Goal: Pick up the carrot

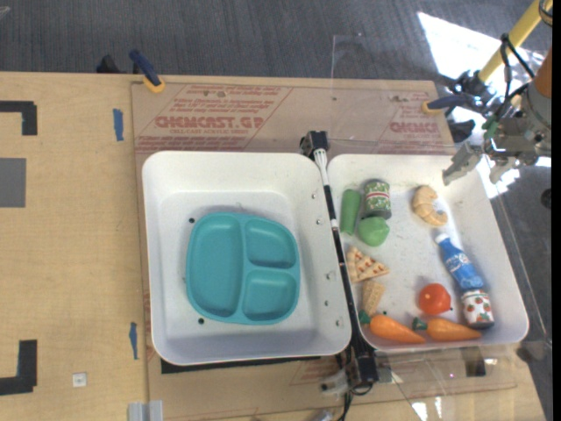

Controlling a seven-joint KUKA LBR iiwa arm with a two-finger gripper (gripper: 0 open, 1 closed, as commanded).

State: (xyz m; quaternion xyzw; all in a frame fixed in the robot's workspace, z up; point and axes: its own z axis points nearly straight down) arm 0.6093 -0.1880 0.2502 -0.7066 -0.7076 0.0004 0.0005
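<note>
Carrot well apart from claw

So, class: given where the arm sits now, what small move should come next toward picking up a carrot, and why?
Probably swing the hand toward the camera, above the carrot. It hovers at the right bin's far edge, while both carrots lie along the near wall.

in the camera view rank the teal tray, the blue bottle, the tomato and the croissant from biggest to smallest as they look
1. Teal tray, by far the largest.
2. Blue bottle.
3. Croissant and tomato: too close to rank; the croissant looks longer, the tomato rounder.
</note>
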